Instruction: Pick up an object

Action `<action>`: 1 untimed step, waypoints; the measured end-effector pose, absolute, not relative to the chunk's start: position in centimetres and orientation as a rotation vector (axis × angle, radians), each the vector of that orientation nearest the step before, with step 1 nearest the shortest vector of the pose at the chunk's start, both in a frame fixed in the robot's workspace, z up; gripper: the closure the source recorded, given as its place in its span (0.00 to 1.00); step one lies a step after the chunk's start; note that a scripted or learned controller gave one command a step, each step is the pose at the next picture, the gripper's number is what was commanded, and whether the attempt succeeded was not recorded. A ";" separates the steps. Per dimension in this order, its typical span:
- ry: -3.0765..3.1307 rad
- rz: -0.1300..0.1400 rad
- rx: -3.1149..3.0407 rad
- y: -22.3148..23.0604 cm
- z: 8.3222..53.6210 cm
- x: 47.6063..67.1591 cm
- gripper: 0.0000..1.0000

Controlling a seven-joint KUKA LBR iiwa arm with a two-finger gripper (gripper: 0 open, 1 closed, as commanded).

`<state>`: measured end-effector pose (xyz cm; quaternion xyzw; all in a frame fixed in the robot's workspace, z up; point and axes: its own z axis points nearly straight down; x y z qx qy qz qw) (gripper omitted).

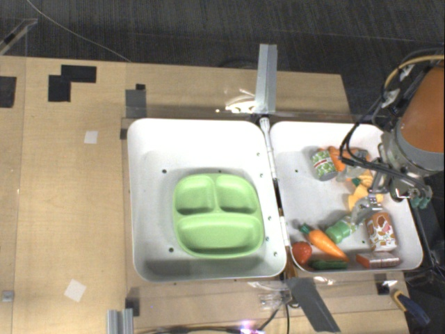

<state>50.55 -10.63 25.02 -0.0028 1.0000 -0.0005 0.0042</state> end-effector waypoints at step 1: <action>3.135 0.001 -0.174 -15.0 14.9 51.2 0.00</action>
